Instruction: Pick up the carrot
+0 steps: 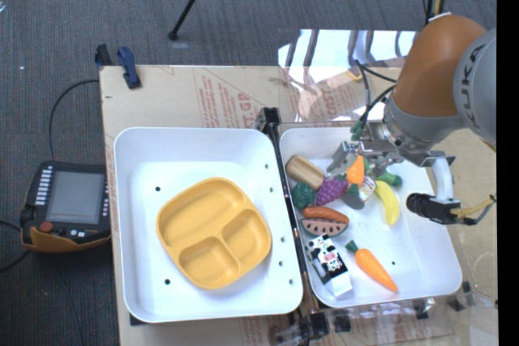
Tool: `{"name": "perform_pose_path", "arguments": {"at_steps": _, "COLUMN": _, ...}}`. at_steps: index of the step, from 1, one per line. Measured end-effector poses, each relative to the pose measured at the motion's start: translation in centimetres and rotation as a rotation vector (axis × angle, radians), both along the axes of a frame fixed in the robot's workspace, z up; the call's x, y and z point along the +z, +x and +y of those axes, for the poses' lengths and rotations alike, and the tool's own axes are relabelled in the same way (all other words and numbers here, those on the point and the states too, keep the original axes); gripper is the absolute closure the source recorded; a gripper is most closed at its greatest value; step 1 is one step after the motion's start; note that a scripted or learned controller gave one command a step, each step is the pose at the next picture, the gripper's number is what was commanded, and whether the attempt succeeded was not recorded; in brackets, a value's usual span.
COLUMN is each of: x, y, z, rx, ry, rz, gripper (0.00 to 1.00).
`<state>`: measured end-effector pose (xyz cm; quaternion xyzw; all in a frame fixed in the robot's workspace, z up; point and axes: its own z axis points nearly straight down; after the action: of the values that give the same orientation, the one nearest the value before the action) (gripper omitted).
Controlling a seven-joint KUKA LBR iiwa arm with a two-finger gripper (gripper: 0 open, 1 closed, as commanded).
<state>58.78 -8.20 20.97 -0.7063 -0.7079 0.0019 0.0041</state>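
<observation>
Carrot [375,269] first, down at the front of the right bin [422,247]: orange, with a green stub at its top end, it lay flat on the white floor, tip pointing toward the front right corner, and nothing had hold of it. Just beside it on the left sat a small milk carton [330,265] with a cow print, close but seemingly not touching. Further back was the jumble: a hot dog [325,215], purple grapes [332,190], a green broccoli piece [303,195], a tan bread roll [304,171] and a yellow banana [388,201], all crowded together in the bin's back half. And that was where the gripper [357,162] was, down over the pile and well apart from the carrot. A small orange piece [355,171] showed right at it, but what that piece was, whether it was gripped, and how wide the gripper stood could not be told from this angle. Above it rose the arm [442,69], its orange band large on the right. Across the divider, the left bin [146,158] held a yellow divided plate [212,232]. By my reading the pick was not done: the approach to the carrot, the closing on it and the lift all remained.
</observation>
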Motion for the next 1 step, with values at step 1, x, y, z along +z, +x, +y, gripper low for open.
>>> {"name": "perform_pose_path", "arguments": {"at_steps": 1, "x": -11.31, "y": 5.16, "z": -3.86, "rx": 0.125, "ry": 0.001, "rz": -0.003, "gripper": 0.00}}
